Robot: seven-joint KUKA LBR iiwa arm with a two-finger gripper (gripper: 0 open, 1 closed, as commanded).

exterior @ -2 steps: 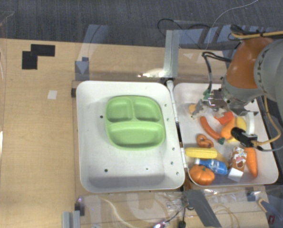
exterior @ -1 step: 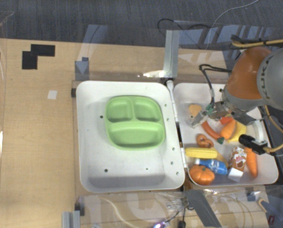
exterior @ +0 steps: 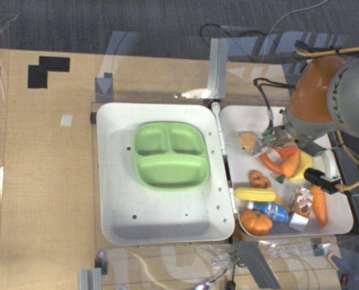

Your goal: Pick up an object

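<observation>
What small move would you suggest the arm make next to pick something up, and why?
Probably lower the gripper a little onto the orange carrot just beneath it: it hovers low in the right bin, with nothing visibly held and toys packed closely nearby.

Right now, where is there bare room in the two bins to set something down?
Bare floor rings the green divided plate in the left white bin, widest along its near edge. The right white bin is crowded with toy food around the gripper.

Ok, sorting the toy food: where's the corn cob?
In the right bin, the corn cob lies near its left wall, between the pretzel and the blue bottle.
</observation>
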